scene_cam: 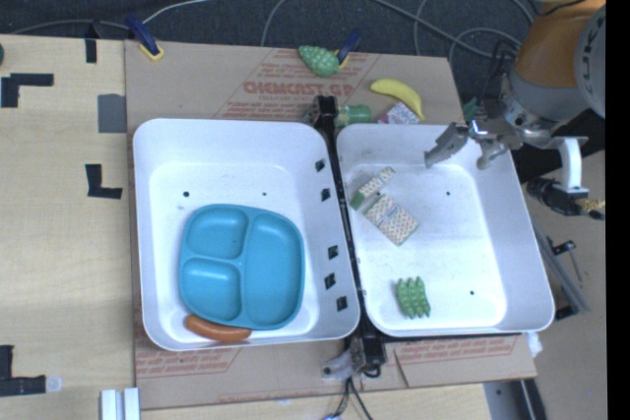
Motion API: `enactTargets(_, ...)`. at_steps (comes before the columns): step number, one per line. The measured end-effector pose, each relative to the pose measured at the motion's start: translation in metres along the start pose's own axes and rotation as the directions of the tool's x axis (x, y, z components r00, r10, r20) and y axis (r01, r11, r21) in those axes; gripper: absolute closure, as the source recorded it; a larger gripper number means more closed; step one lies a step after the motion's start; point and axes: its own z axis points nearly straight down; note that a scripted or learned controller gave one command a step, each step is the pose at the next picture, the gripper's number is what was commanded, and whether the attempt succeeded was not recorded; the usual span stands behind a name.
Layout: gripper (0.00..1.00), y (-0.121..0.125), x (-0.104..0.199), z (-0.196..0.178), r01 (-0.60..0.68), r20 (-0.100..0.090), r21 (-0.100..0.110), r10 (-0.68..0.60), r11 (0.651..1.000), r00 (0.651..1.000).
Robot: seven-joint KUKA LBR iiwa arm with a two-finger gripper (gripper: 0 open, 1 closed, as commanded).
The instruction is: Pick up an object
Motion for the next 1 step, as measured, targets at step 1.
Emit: enactTargets(1,0.00,-0.0155,0.0149,0.1110,0.000,0.002,-0.008,0.000,1.000,1.000)
